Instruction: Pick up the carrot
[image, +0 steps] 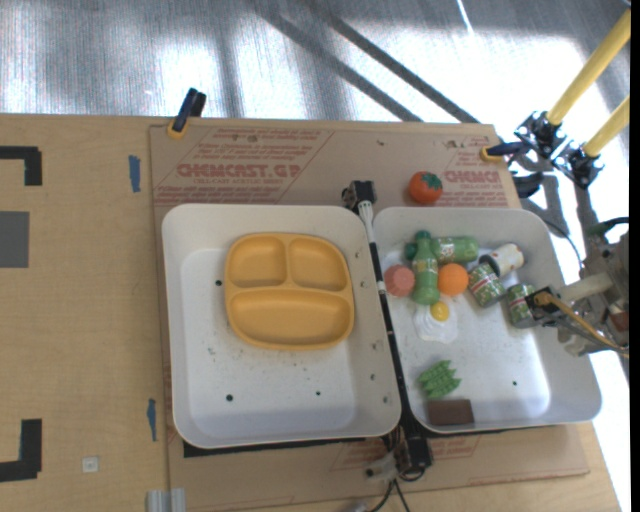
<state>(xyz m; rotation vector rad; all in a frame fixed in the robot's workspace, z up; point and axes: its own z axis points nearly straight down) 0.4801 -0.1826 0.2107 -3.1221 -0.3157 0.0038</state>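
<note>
Among the toys in the right bin (520, 400) I see no plain carrot shape. The nearest match is a round orange piece (453, 279) lying against a green bottle-like toy (426, 270) in the bin's upper middle. My gripper (588, 318) hangs at the bin's right rim, well to the right of the orange piece and partly cut off by the view's edge. Nothing shows held in it.
Around the orange piece lie a pink toy (400, 281), a fried egg (437, 320), a second green bottle (455, 246) and small cans (487, 285). A leafy green (438, 379) and a brown block (450, 411) lie nearer the front. The left bin holds a yellow divided plate (290, 290). A tomato (425, 187) sits outside.
</note>
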